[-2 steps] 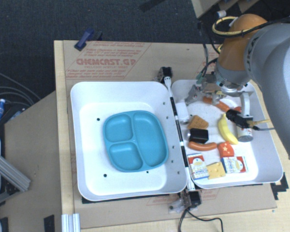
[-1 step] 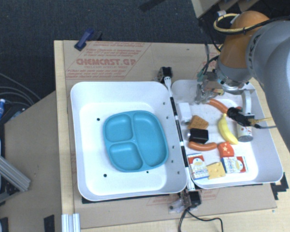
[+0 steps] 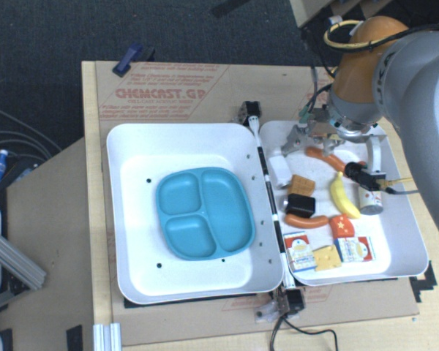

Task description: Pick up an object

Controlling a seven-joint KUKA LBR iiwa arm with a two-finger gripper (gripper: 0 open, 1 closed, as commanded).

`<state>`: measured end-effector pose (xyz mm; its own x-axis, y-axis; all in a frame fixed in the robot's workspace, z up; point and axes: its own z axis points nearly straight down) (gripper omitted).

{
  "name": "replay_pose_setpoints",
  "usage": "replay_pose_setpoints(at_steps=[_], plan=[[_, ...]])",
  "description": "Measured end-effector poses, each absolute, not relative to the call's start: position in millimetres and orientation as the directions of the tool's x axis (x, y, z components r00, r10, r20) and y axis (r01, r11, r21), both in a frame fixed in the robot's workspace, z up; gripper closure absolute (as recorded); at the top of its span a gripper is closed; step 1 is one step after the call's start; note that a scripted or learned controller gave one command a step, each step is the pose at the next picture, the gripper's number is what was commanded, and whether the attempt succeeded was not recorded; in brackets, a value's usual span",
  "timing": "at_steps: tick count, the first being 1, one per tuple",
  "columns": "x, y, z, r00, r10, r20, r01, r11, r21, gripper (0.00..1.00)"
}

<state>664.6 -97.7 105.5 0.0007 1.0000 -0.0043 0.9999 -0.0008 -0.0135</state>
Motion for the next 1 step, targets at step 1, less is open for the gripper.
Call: replay_pose_setpoints(at_steps=[1], plan=[[618.5,-103.0,95.5,0.006,1.000,-0.012,1.000,-0.006,0.029,0.00]])
